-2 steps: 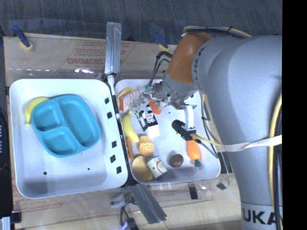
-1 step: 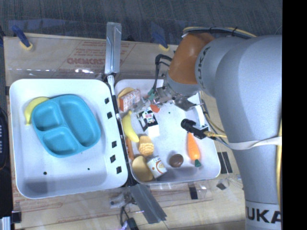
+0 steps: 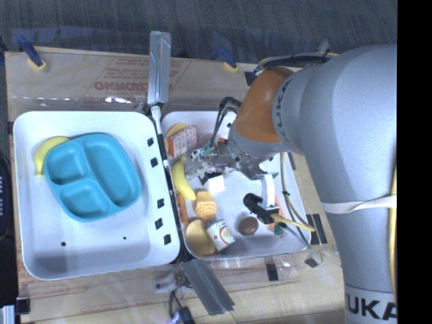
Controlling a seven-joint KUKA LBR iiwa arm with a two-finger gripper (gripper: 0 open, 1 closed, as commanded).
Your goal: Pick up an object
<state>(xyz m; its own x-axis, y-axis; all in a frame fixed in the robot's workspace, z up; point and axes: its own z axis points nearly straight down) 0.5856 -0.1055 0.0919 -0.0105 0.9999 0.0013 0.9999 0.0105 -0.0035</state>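
In the camera view the arm [image 3: 324, 127] reaches in from 3 o'clock and covers that side of the right bin [image 3: 231, 204]. The gripper [image 3: 208, 159] hangs low near the middle of this bin, a bit toward 12 o'clock. I cannot tell if it is wide or narrow, and I see nothing held in it. The things to pick from all lie in the right bin. A white block [image 3: 216, 184] sits just beside the gripper, at its 5 o'clock. A banana [image 3: 181, 182] lies close to the wall at the gripper's 8 o'clock, and an orange box [image 3: 181, 141] is at its 10 o'clock. Toward 6 o'clock are a bumpy yellow corn [image 3: 206, 206], a tan lump [image 3: 196, 237], a small can [image 3: 221, 235] and a brown ball [image 3: 248, 226]. The left bin [image 3: 101, 248] holds a blue tray [image 3: 94, 174] and is well apart from the gripper. I think the step now is to choose one thing and go down on it. The white block looks like the best pick, since it is nearest. To do it well, the gripper should sit right over the block, go straight down, squeeze its flat sides and lift slowly. The banana looks harder, so near the wall. The corn and the lump sit close together, so a grab there may bump both.
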